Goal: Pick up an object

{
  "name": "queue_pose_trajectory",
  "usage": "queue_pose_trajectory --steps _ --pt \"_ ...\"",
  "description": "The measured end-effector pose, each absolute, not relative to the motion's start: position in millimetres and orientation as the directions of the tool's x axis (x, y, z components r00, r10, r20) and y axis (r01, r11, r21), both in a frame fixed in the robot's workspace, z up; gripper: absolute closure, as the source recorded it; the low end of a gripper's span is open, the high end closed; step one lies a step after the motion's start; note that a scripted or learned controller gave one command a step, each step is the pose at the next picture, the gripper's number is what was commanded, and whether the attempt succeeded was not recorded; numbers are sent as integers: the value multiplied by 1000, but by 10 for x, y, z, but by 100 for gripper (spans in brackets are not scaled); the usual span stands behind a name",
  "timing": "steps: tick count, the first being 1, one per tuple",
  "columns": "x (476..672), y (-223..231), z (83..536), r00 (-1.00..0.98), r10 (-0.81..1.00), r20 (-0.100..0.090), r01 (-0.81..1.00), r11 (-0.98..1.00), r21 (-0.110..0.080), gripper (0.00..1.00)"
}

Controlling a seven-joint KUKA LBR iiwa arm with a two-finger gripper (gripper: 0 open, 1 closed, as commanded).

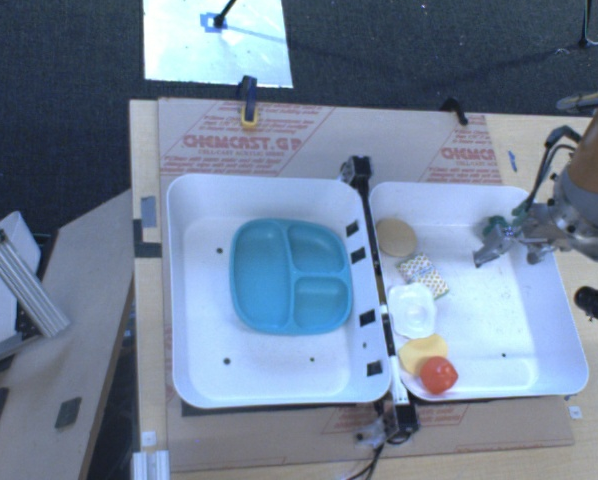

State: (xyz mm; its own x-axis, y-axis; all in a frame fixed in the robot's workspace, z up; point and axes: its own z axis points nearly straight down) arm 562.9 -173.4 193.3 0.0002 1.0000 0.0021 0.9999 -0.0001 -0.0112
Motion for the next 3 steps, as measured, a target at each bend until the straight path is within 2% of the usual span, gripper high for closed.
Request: queue_pose_trajectory --steps 1,2,3 --pt "5660 -1730 2005 -3 1000 0 1000 3 1 0" --pt "5654 -1686 1382 -1 1000 1 1000 1 -3 0" --pt "5682 -1692 906 1 1000 -1 1000 -1 7 0"
